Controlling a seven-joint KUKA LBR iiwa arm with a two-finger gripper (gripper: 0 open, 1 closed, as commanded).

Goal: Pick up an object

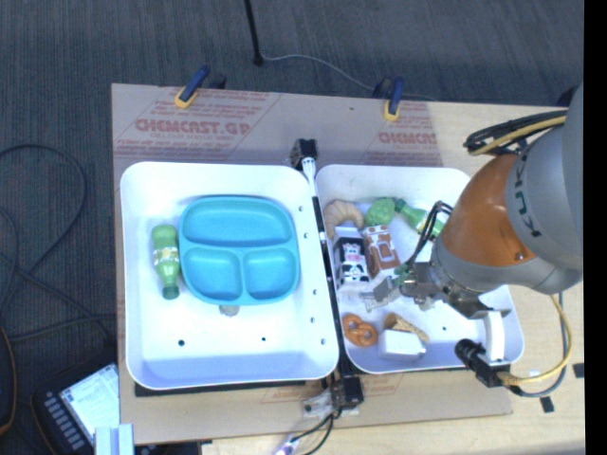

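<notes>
Right bin [493,349]: white block [402,343] nearest, pretzel [359,329] just left of it. Gripper [387,292] low over mid-bin clutter; finger state cannot tell. Farther: milk carton [353,261], green toy [384,210]. Left bin [142,349]: blue tray [237,249], green bottle [166,259].

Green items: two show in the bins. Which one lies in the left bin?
The green bottle, lying beside the blue divided tray in the left bin. The other green item sits in the right bin.
</notes>
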